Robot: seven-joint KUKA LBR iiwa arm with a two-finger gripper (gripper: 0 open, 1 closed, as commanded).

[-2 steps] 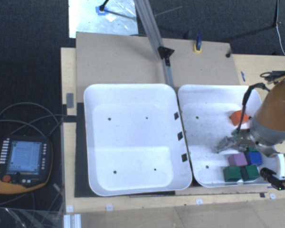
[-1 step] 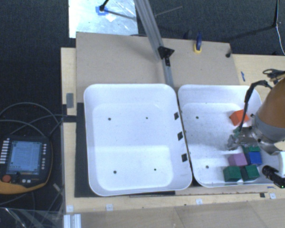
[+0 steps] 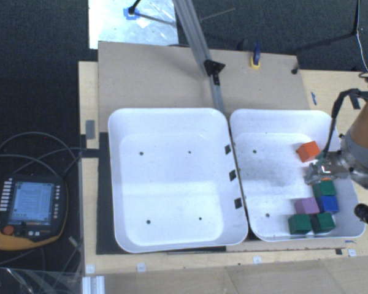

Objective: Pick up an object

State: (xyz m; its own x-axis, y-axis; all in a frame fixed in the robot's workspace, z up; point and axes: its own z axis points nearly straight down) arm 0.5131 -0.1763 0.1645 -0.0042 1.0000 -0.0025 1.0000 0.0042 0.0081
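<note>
Low over the right bin (image 3: 276,124), hand (image 3: 314,174) poised mid-approach; its opening can't be read, no hold evident. Orange block (image 3: 307,151) just above it, green block (image 3: 324,188) just below. Next: settle squarely over one block

You have open floor across the left bin (image 3: 172,182) and the right bin's (image 3: 264,164) left half. Blocks (image 3: 313,213) crowd its right side, beside the orange block (image 3: 307,151).
</note>
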